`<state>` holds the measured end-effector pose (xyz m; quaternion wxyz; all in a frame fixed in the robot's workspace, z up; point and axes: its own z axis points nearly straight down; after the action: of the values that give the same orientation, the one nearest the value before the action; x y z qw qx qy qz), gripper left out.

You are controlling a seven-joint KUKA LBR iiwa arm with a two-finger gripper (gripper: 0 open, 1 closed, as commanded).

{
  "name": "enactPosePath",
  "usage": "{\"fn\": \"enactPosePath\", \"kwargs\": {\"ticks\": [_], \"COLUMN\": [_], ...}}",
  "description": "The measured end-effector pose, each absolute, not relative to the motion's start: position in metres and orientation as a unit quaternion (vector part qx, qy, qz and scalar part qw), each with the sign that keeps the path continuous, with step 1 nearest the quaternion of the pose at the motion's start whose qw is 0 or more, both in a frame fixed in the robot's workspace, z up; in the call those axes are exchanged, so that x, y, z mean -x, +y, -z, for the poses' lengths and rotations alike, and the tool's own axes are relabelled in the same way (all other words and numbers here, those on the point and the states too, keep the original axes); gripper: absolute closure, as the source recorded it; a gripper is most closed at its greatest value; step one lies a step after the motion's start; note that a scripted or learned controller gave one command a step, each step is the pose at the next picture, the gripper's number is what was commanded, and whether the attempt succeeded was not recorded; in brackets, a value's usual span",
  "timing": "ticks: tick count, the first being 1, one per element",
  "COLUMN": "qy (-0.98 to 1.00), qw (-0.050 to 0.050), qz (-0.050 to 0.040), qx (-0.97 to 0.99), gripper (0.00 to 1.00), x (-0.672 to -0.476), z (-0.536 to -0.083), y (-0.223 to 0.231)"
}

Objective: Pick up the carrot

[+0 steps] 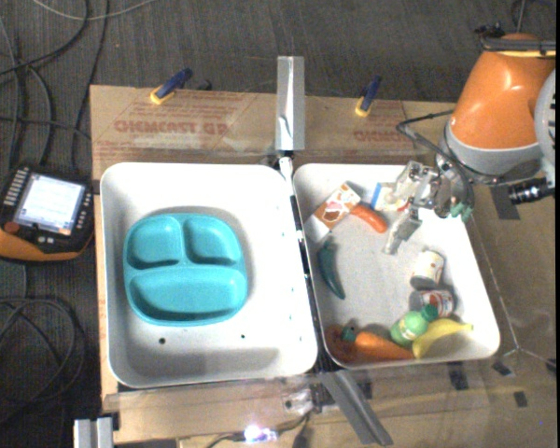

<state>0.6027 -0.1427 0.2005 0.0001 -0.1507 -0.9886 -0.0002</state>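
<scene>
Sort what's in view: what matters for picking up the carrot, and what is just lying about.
For the job:
carrot, near edge of the right bin
gripper, above that bin's far part

Lying about:
banana
green pepper
two cans
blue divided plate in the left bin

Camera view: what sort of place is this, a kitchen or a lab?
Most likely a robot lab bench, not a kitchen: two white bins sit on cardboard clamped to the bench, a teach pendant lies beside them, and cables trail over the dark floor.
</scene>
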Motion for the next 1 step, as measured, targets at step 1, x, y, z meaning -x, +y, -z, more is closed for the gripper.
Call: {"fn": "enactPosePath", "kwargs": {"ticks": [1], "qy": [-0.999], "qw": [0.002], "qz": [0.0013], "qx": [-0.054], "gripper": [0.0], "x": [-0.4845], "z": [-0.1906], "y": [-0.122]}}
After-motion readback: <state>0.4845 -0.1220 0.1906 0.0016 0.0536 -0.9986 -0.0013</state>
